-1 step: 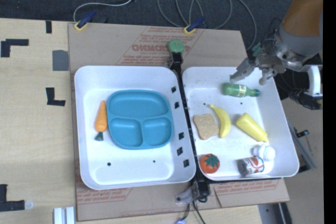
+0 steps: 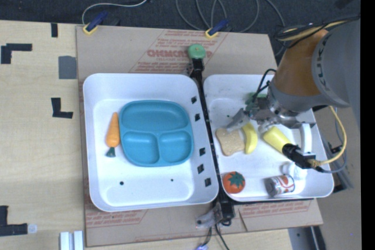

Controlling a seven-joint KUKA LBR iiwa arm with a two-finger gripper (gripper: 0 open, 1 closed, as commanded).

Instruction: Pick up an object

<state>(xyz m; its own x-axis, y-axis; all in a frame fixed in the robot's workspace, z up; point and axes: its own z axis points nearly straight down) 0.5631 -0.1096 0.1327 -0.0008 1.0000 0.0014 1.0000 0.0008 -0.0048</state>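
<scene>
My gripper (image 2: 251, 120) is low in the right bin (image 2: 225, 88), under the orange-banded wrist. It looks open, with one grey finger (image 2: 237, 119) splayed to the left, just above the upper end of a small yellow banana (image 2: 251, 140). Nothing is seen held between the fingers. A slice of bread (image 2: 230, 141) lies just left of the banana. On the banana's right a yellow bottle-like object (image 2: 274, 137) lies with a dark tip. A red tomato (image 2: 234, 182) and a tipped can (image 2: 280, 184) rest near the bin's front.
The left bin (image 2: 94, 126) holds a blue divided plate (image 2: 157, 132) and an orange carrot (image 2: 112, 130) beside it. A black divider (image 2: 202, 126) separates the bins. A green knob (image 2: 197, 51) and looped cables (image 2: 225, 3) sit behind them. The arm's bulk covers the right bin's far right side.
</scene>
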